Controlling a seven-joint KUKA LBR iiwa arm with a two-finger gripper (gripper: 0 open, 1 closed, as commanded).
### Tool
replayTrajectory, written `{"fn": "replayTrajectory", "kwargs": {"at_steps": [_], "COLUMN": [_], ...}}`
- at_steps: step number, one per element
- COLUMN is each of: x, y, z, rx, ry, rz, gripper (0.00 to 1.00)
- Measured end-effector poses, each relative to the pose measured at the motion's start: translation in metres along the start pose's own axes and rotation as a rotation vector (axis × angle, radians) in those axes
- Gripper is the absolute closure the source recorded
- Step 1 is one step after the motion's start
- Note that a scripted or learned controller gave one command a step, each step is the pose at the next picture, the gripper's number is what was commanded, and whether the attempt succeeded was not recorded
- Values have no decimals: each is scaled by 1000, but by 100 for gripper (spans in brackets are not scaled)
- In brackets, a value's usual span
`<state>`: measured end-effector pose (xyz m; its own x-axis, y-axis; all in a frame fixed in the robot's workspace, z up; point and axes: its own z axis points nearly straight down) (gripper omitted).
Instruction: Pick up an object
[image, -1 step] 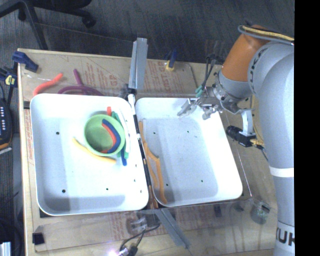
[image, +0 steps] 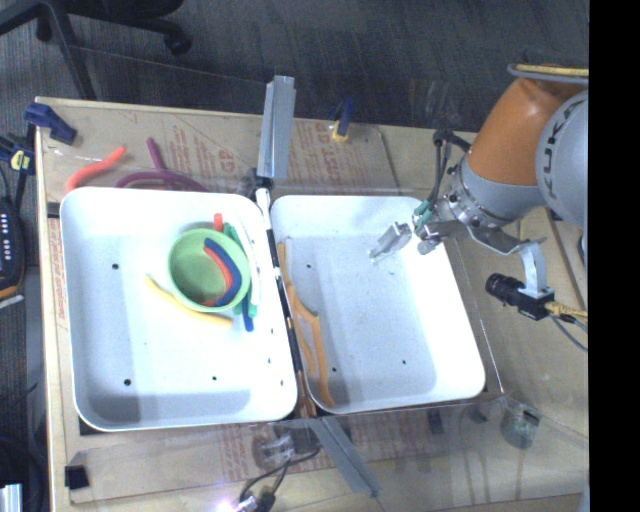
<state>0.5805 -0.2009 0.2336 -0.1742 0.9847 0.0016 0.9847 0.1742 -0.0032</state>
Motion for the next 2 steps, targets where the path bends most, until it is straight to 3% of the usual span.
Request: {"fn": "replayTrajectory", "kwargs": {"at_steps": [1, 2], "x": [-12, -7], "y": [13, -9], "z": [-29, -11], "rx": [-1, 2], "ry": [-1, 1], "rz": [47, -149], "gripper": [0, 0]}}
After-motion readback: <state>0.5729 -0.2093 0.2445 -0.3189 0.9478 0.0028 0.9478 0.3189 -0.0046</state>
